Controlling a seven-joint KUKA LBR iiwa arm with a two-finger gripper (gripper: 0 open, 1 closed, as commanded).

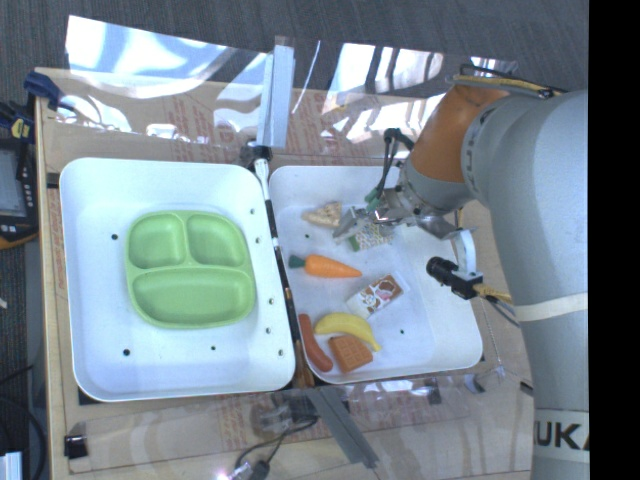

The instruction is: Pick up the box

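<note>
One waffle (351, 352), one banana (347, 328), one sausage (312, 341), one box (375, 295); end effector (366, 222) state unclear.

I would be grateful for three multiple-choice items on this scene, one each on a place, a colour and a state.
1. Where does the box lie?
A. in the right bin
B. on the green tray
C. on the bench outside the bins

2. What colour is the divided tray?
A. white
B. green
C. orange

3. How does the box stand to the gripper?
A. clamped in it
B. lying apart from it, nearer the camera
C. stacked on the banana

Answers: 1 A, it rests on the floor of the right bin. 2 B, it is pale green in the left bin. 3 B, the carrot lies between their levels and the box rests by the banana.
</note>
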